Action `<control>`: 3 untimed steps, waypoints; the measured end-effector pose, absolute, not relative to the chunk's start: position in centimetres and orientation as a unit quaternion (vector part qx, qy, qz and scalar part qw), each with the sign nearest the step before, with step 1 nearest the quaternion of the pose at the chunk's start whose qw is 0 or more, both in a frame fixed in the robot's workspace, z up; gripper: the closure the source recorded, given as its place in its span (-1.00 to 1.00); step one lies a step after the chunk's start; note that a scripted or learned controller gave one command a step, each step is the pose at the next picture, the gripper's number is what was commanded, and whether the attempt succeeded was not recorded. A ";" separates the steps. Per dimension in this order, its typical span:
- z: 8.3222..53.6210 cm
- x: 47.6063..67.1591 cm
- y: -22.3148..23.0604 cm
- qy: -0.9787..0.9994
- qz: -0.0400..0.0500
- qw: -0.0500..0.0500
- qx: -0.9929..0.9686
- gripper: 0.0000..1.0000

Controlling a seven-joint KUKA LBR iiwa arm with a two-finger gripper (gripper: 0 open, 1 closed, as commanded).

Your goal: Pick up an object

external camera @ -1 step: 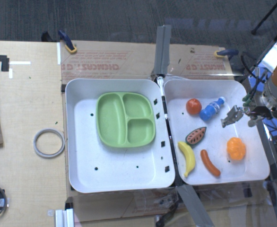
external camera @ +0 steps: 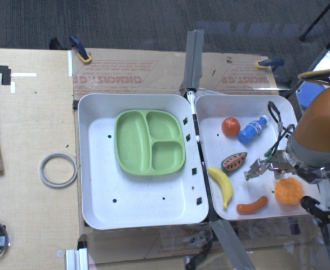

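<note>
1. Two white bins sit side by side on the bench: the left bin (external camera: 94, 167) and the right bin (external camera: 210, 108).
2. The arm (external camera: 320, 122) reaches in over the right bin's right edge.
3. The gripper (external camera: 259, 170) hangs over the middle of the right bin, pointing left; whether its fingers are wide or narrow cannot be told, and nothing shows between them.
4. A watermelon slice (external camera: 233, 161) lies just left of the gripper, apart from it.
5. A banana (external camera: 222, 186) lies along the right bin's left wall, near the front.
6. A sausage (external camera: 252, 205) lies by the front edge, right of the banana.
7. An orange (external camera: 289, 190) sits near the front right corner, below the arm.
8. A tomato (external camera: 230, 126) and a blue bottle (external camera: 252, 129) lie side by side toward the back, nearly touching.
9. A green plate (external camera: 150, 142) with three compartments rests in the left bin, toward its back right.
</note>
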State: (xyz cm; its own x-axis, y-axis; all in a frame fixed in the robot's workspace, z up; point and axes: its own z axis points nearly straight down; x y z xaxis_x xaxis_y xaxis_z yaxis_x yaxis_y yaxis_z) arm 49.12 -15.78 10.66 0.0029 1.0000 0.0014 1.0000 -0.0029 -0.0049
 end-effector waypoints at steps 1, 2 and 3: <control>9.0 55.1 -13.2 -0.707 0.001 0.001 -0.707 -1.00; 9.1 60.4 -10.9 -0.708 0.001 0.001 -0.707 -1.00; 9.8 60.4 -11.0 -0.708 0.002 0.001 -0.706 1.00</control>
State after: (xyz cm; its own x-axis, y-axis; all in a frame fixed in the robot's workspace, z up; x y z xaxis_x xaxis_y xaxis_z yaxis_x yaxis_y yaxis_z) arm 60.38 -11.01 9.82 -0.0038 1.0000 -0.0016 1.0000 0.0038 -0.0053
